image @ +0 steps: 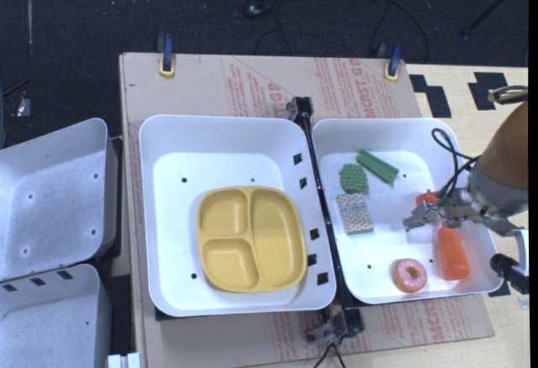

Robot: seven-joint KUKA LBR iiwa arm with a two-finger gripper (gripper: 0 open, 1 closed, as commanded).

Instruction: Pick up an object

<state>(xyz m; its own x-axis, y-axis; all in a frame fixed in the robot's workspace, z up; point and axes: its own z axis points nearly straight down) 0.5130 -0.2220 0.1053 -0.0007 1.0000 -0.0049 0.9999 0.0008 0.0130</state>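
In the right bin (pixel 403 135), nearest at six o'clock, lies a pink doughnut (pixel 410 275), and at four o'clock an orange carrot (pixel 454 254). The gripper (pixel 430 216) hangs just above the carrot's top end; whether its fingers are spread or closed I cannot tell, and nothing shows between them. A good grasp likely means straddling the carrot across its width. Farther off lie a patterned sponge (pixel 356 213), a green ball (pixel 354 178) and a green block (pixel 377 165).
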